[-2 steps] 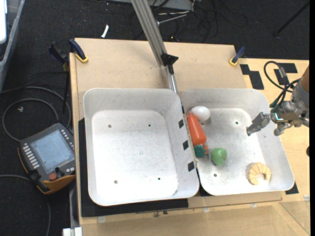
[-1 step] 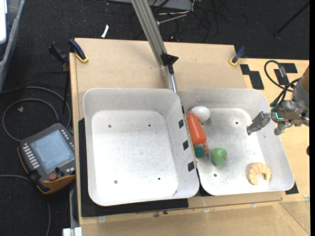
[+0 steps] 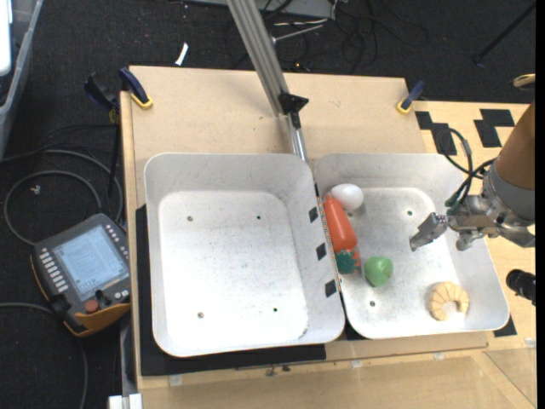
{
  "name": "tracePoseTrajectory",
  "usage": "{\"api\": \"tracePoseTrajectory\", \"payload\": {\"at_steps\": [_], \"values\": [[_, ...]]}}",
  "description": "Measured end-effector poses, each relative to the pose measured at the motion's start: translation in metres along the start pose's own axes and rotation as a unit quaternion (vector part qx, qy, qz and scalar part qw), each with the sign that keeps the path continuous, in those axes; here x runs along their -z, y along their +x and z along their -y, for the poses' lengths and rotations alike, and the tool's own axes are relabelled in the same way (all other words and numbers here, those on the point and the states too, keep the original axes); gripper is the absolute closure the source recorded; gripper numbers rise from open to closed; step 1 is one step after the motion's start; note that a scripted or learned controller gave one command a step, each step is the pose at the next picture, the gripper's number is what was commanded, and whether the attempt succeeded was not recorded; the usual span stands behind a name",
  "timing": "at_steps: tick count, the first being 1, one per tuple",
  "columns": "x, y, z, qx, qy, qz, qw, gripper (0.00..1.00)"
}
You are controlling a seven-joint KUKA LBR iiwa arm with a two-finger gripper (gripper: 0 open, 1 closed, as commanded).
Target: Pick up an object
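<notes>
Arm: the grey arm (image 3: 519, 173) is reaching in from the right, its orange band showing near the frame edge, wrist hanging over the right bin's right side.
Claw: the claw (image 3: 444, 231) is hovering above the right bin's floor, and its fingers are sitting apart with nothing between them; one finger (image 3: 424, 233) is pointing down and left, the other (image 3: 467, 239) is angling down beside it.
Right bin: the right bin (image 3: 400, 331) is carrying four things, all lying clear of the claw.
White ball: a white ball (image 3: 347, 197) is sitting near the bin's upper left, touching the top of the orange piece.
Orange object: a long orange object (image 3: 340, 225) is lying along the left wall, running down toward a small teal piece (image 3: 347, 262).
Green ball: a green ball (image 3: 378, 269) is resting just beside the teal piece, left and below the claw.
Croissant: a tan croissant-shaped toy (image 3: 448, 300) is lying near the bin's lower right corner, below the claw and apart from it.
Left bin: the left bin (image 3: 170, 177) is sitting beside the right one, their walls touching.
Bench: the wooden bench (image 3: 221, 109) is bearing both bins.
Pendant: a control pendant (image 3: 83, 267) is lying on the floor at left.
</notes>
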State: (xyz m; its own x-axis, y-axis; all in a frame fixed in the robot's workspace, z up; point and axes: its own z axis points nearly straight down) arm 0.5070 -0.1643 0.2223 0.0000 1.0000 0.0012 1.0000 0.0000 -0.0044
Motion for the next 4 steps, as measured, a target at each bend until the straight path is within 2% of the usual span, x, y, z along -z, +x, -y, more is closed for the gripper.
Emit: {"api": "tracePoseTrajectory", "payload": {"at_steps": [1,2,3,4], "values": [[-0.045,-0.002,-0.004,0.0,0.0,0.0,1.0,0.0],[-0.106,-0.008,-0.003,-0.001,0.001,0.0,1.0,0.0],[-0.093,-0.008,-0.005,0.0,-0.003,0.001,1.0,1.0],[-0.031,-0.002,-0.009,0.002,-0.006,0.002,1.0,1.0]]}}
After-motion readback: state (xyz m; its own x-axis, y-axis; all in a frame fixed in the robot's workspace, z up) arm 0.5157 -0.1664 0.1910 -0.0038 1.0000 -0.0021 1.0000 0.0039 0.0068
